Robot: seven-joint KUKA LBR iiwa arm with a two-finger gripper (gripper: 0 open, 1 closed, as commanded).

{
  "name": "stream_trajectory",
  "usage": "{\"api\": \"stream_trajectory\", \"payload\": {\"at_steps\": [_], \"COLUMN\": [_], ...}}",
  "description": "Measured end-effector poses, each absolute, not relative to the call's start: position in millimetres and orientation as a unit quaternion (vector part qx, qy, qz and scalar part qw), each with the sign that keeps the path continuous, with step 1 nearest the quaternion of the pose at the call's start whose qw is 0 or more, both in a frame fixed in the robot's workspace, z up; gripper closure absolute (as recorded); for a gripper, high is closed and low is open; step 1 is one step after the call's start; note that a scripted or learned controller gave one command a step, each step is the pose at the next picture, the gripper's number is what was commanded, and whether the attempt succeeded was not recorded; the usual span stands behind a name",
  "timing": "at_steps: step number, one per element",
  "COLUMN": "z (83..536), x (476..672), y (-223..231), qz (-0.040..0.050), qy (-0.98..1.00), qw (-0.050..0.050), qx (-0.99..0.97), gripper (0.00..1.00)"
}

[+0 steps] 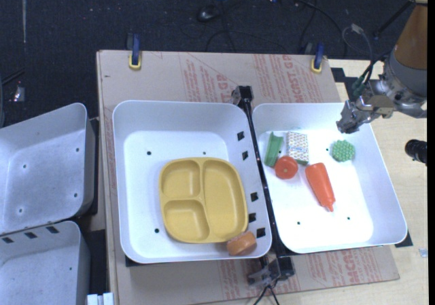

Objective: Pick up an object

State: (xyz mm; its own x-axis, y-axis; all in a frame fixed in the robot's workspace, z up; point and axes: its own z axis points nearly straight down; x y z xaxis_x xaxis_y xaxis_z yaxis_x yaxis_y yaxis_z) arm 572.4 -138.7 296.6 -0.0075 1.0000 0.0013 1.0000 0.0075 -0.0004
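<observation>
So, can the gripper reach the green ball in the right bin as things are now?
Probably yes. The gripper hovers just above and beside the green ball, which lies apart from the carrot and tomato, with nothing over it.

Fixed above the counter [177,79], looking down at a slant on both white bins from a middling height. Left bin [129,161] well apart from the hand [350,123], right bin [380,229] just below it. Dark floor at the far side, arm entering from the right edge.
</observation>
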Motion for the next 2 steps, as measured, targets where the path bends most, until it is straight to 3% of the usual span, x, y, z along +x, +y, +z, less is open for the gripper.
{"api": "stream_trajectory", "payload": {"at_steps": [2], "z": [272.4], "x": [551.2], "y": [-48.7], "qz": [0.0004], "qy": [-0.709], "qw": [0.001], "qx": [-0.705], "gripper": [1.00]}}
